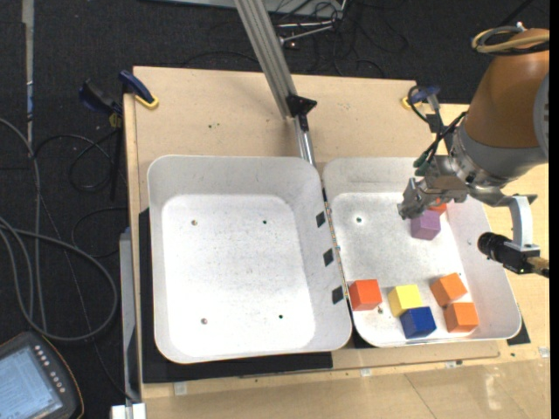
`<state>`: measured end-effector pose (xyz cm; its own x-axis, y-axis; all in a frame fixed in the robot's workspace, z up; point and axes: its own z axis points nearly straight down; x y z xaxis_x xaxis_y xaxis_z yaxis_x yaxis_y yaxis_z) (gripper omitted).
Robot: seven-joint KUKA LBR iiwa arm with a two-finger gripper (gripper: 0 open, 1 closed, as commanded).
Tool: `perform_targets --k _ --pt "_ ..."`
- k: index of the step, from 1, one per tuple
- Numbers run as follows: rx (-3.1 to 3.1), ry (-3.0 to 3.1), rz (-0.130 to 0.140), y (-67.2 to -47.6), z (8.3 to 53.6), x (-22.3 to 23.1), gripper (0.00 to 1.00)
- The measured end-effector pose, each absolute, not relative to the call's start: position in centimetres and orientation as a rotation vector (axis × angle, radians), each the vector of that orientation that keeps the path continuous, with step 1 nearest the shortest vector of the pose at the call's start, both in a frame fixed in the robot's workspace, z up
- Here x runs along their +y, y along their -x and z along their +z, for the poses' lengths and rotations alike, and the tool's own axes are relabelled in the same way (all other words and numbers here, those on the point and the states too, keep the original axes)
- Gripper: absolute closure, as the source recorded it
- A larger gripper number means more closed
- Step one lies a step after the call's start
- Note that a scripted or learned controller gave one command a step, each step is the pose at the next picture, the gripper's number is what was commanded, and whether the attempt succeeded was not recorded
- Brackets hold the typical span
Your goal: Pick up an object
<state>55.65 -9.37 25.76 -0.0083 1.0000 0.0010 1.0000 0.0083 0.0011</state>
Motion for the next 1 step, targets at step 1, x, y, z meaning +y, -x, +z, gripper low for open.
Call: perform_targets --k 1 --pt "2.231 -2.211 0.004 -57.04 26.19 -3.87 1.0"
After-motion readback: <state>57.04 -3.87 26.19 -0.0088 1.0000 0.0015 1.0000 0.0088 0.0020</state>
